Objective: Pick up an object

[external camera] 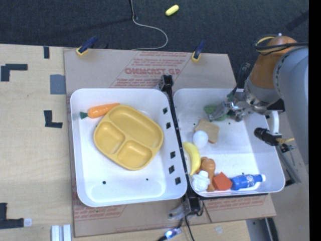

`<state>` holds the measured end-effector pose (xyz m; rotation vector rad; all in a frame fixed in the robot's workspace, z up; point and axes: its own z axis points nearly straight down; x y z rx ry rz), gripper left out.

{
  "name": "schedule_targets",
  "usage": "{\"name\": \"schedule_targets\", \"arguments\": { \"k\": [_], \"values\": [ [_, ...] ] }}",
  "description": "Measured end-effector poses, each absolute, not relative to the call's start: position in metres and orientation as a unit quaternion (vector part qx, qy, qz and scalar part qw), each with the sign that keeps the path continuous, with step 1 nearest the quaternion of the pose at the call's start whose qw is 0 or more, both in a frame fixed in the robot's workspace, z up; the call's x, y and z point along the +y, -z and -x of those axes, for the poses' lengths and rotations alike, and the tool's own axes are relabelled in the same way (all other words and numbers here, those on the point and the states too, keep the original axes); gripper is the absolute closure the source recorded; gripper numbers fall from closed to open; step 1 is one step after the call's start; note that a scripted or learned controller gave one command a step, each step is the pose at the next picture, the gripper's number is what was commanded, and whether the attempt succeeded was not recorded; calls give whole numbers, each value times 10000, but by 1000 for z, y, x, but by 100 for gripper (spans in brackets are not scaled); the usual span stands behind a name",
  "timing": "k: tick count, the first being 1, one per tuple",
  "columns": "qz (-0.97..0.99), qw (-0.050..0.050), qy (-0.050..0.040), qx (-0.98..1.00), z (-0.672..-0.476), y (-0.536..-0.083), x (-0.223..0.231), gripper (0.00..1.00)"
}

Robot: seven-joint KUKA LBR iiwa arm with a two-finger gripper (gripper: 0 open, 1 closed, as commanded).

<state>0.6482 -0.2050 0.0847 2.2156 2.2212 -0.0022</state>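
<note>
My gripper (pixel 220 112) hangs low over the back of the right bin (pixel 261 149), reaching in from the right. A small green object (pixel 211 108) lies right at its tip, touching or nearly so; a hold on it cannot be made out. Just in front of the gripper lie a tan toast-shaped piece (pixel 207 129) and a white egg (pixel 200 138). A yellow banana (pixel 192 157) lies along the bin's left wall. At the front sit a brown item (pixel 207 165), a white item (pixel 200 182), a red item (pixel 221 183) and a blue bottle (pixel 247 181).
The left bin (pixel 90 185) holds a yellow divided plate (pixel 129 136) and an orange carrot (pixel 103 110) at its back left. Clamps (pixel 198 50) grip the cardboard's far edge. A small yellow object (pixel 172 10) lies on the dark floor beyond.
</note>
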Motion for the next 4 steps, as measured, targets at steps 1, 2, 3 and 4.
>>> {"name": "schedule_targets", "arguments": {
  "k": [1,2,3,4],
  "values": [
    [-7056,-5,20,7086,-647,-95,-204,100],
    [-7063,20,-10,7079,-653,-151,-212,100],
    [-7066,18,-10,7076,-647,-197,-211,100],
    [-7064,10,-7,7078,-648,-227,-211,100]
  ]
}}
